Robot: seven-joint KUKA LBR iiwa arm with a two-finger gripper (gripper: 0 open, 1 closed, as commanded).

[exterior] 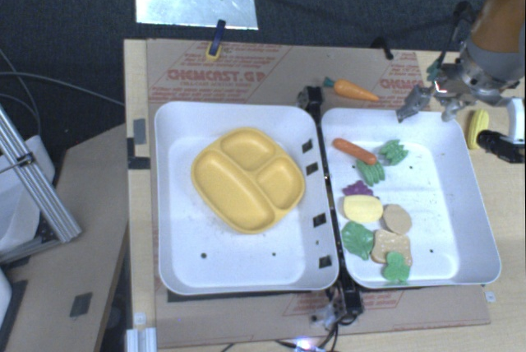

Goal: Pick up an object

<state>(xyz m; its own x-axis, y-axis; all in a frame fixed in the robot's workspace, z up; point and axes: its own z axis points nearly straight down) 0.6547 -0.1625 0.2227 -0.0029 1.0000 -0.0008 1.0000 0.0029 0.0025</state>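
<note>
Robot gripper hovers, fingers spread and empty, over the right bin's one o'clock corner. Toy carrot lies at its ten o'clock. Approach step; next likely descending onto a piece

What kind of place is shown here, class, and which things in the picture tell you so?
Probably a robotics lab test bench. A robot arm's gripper hangs over two white bins, toy food such as a carrot lies in one and a yellow divided plate in the other.
</note>
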